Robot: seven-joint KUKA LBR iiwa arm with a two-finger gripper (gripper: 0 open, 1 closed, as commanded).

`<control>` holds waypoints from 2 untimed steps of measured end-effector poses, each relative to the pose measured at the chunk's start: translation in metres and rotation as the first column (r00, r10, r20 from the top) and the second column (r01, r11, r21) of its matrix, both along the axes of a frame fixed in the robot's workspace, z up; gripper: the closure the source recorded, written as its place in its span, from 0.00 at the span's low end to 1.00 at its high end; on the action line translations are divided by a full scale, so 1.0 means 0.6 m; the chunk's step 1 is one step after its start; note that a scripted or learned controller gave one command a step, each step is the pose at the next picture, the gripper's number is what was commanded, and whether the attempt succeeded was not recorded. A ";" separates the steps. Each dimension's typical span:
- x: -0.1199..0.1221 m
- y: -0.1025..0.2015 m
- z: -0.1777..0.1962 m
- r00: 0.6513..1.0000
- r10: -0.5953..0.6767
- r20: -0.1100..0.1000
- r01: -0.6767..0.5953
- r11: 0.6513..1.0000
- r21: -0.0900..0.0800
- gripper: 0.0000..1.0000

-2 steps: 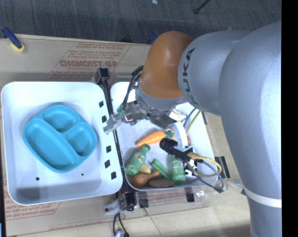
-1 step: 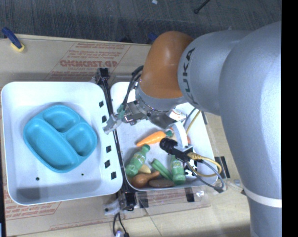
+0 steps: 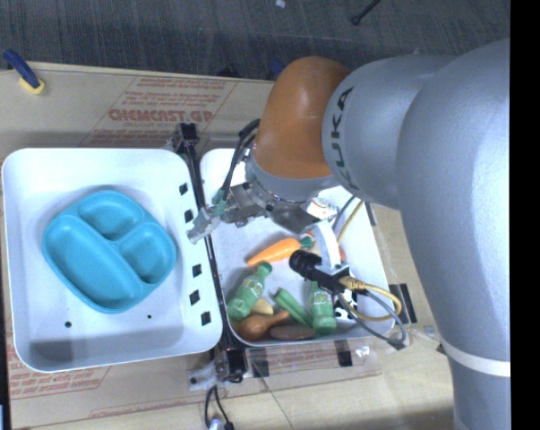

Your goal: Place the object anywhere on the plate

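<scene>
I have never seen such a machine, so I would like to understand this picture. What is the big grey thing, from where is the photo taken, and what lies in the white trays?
The big grey thing is a robot arm with an orange band above its wrist. It reaches in from the right. The one camera is fixed above the bench and looks down at a slant.

Two shallow white bins stand side by side. The left bin holds a blue plate with three compartments. The right bin holds toy food: a carrot, two green bottles and some brown pieces.

The gripper hangs over the wall between the bins. Whether it is open, or holds anything, I cannot tell.
</scene>
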State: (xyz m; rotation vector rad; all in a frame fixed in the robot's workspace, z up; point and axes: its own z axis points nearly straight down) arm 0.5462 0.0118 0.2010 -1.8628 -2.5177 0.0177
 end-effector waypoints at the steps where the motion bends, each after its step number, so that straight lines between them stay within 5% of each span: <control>1: 0.000 0.000 0.000 1.000 0.000 0.000 0.000 1.000 0.000 0.00; 2: 0.000 0.000 0.000 1.000 0.000 0.000 0.000 1.000 0.000 0.00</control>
